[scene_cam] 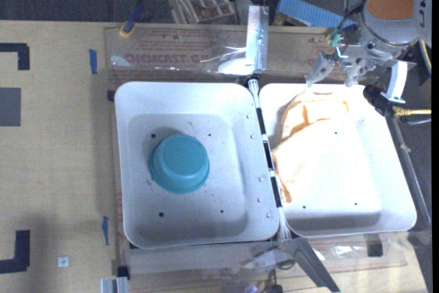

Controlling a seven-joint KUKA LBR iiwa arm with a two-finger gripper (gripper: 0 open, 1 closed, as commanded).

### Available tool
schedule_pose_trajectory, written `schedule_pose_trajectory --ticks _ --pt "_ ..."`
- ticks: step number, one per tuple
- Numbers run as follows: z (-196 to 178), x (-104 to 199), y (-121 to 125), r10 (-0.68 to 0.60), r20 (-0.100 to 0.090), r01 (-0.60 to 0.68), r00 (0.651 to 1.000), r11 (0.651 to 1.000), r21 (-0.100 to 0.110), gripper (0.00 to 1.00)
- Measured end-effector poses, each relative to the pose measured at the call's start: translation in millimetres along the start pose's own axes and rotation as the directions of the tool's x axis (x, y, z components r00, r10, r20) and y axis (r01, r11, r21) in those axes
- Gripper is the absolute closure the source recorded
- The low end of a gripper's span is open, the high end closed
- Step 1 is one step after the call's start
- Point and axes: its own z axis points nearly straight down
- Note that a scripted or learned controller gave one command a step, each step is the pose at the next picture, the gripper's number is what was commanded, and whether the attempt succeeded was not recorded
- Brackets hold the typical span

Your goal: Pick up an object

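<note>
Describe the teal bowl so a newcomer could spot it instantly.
Two shallow white bins sit side by side; look in the left bin. Near its middle lies the teal bowl, round and upside down. The only other item, an orange cloth, is draped in the right bin.

Teal bowl (180,162), round, plastic-looking, sits upside down w/ flat base up, in left white bin (130,106), a bit left of ctr on the bin floor, clear of all walls. Orange cloth (302,121), thin & crumpled, lies in right white bin (398,216): bunched at the far left corner, then trailing down along the left wall toward the bin's middle.
</note>
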Motion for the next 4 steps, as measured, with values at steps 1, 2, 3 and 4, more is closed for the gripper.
schedule_pose_trajectory --ticks 1,2,3,4 --pt "112 10 2 -0.207 0.000 0.207 0.978 0.978 -0.001 0.00" --pt "155 14 3 -0.296 0.001 0.296 0.955 0.955 0.000 0.00" --pt "144 13 5 -0.295 0.007 0.295 0.955 0.955 -0.007 1.00" --pt "39 60 3 -0.255 0.002 0.255 0.967 0.967 -0.003 1.00"
